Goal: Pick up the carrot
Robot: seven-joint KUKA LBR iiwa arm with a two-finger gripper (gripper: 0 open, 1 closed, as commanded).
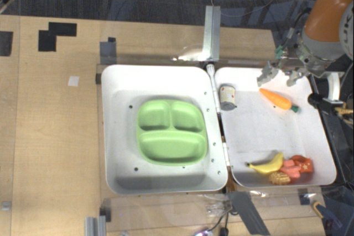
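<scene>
Carrot (276, 99) — orange with a small green tip — lying flat on the floor of the right bin (315, 141), in its far half, tip pointing toward the right wall. Gripper (280, 75) hanging over the far edge of that bin, just above and behind the carrot; its two fingers stand spread apart, one (266, 75) to the left of the carrot's thick end and one toward the right, with nothing between them. Arm (332, 14) entering from the right, orange band above the wrist. Small can (227, 96) lying near the bin's left wall, well apart from the carrot. Banana (267, 164), a red item (300, 166) and a brownish piece (280, 178) clustered in the near right corner. Left bin (119, 119) holding a green divided plate (172, 131) — three compartments, roughly centred.
</scene>
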